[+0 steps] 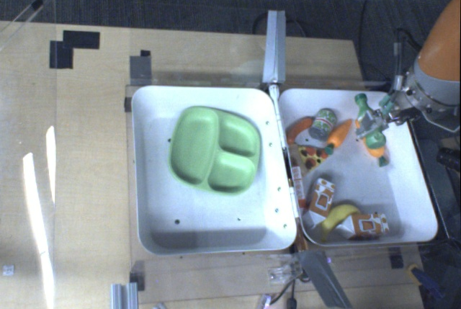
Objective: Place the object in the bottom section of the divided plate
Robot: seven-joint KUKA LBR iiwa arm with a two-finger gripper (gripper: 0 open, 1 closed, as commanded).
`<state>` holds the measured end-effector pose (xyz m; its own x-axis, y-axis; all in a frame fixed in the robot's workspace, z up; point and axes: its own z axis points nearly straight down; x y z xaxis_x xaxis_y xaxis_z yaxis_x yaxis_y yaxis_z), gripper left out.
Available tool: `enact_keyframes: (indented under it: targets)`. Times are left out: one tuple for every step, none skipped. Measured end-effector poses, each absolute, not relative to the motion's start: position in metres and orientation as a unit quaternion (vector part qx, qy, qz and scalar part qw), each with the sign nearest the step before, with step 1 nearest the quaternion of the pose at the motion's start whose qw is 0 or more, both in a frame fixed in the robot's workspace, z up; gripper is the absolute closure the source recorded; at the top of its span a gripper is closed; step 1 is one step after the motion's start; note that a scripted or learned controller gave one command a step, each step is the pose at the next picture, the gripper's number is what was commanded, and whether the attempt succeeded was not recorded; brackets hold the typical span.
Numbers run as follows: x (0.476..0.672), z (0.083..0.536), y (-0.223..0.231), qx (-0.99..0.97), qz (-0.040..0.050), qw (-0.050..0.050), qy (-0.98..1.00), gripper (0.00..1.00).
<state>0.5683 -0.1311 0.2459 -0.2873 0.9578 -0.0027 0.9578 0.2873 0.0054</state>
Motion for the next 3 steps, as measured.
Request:
enact_keyframes:
  targets:
    - [0.620, 0.202, -0.040, 0.500, 0.0018, 0.003, 0.866, 1.00]
    - [0.602, 0.188, -0.033, 0.492, 0.0015, 0.002, 0.870, 1.00]
    - [0.659, 0.212, 0.029, 0.409, 0.0026, 0.004, 0.913, 1.00]
